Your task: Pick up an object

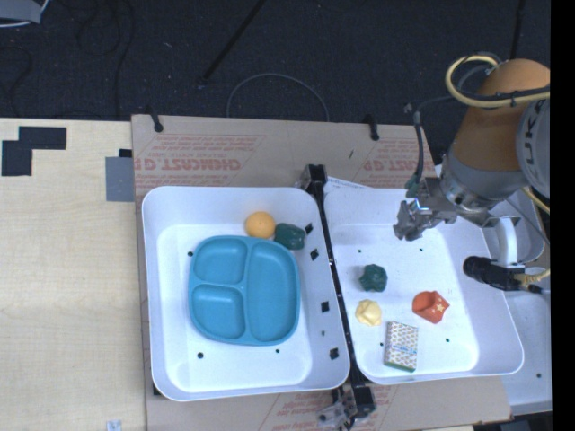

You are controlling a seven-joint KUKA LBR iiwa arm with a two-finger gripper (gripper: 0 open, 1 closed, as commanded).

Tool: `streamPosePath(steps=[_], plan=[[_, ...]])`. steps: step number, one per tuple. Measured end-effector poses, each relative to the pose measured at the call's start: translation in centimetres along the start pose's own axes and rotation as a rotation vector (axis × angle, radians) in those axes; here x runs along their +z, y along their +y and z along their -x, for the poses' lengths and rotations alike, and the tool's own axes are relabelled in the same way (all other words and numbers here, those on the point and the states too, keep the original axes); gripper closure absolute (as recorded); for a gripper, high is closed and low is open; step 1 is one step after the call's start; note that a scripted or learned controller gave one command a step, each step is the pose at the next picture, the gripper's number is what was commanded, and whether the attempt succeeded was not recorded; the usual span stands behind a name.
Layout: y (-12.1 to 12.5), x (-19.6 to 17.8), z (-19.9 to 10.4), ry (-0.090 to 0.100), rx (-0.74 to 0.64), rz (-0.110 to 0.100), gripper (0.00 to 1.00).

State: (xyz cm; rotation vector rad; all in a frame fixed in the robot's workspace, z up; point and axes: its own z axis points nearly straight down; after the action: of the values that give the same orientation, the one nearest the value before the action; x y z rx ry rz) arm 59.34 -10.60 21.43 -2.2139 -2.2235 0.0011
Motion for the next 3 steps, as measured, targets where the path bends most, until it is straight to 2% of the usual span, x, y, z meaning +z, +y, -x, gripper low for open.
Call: streamPosePath(steps=[1, 3], plan=[[0.7, -1.0, -5.7, -0.001, 0.000, 0.001, 1.00], [1.1, 0.1, -14.5, -0.001, 0.000, -0.002, 1.00]])
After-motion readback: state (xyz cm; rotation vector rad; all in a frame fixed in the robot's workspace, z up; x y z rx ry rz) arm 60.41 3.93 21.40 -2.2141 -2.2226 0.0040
